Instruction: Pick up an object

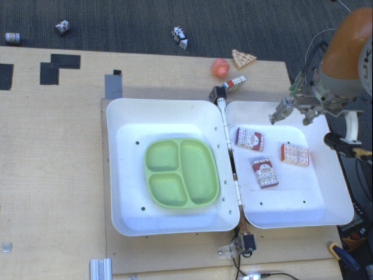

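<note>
The pincer (294, 114) hung over the back edge of the right bin (332, 214), below the orange band (349, 39) of the arm. Its two fingers stood spread apart, one tip toward the left and one toward the right, with nothing between them; the pincer was released.

Three small packets lay on the floor of the right bin, all in front of the pincer and apart from it. The first packet (249, 139), red and white, lay in front of and to the left of the pincer. The second packet (294, 154), orange-red with pale squares, lay almost straight in front of it. The third packet (265, 173), dark red, lay farther forward, in front of the gap between the other two. None of the packets touched another.

The left bin (125, 156) stood well to the left of the pincer and held a green tray (182, 172) with three compartments.

Behind and to the left of the pincer, outside the bins, a red ball (220, 67) and a pizza slice toy (243, 58) lay on the bench (52, 174). A marker (235, 83) lay just in front of them, near the back of the seam between the bins.
</note>
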Robot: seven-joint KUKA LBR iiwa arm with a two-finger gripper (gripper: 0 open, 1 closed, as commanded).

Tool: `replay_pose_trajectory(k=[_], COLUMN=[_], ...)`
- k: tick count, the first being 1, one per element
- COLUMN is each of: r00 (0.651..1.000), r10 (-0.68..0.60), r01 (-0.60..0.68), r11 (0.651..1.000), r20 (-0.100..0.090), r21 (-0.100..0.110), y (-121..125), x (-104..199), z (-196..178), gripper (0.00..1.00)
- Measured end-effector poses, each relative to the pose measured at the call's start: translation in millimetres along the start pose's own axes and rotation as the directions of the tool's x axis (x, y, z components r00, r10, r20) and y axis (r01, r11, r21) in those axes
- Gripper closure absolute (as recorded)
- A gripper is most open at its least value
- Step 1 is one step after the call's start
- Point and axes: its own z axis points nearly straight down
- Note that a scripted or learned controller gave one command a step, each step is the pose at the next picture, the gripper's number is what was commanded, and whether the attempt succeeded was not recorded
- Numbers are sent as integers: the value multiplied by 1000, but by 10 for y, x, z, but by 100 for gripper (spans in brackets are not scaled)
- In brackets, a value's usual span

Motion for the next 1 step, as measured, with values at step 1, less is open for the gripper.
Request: replay_pose_trajectory(k=[1], r00=[1000], r10=[0], r01=[0], r11=[1000], r20=[5], r21=[-12], y=[-99], x=[-122], z=[1070], gripper=[0])
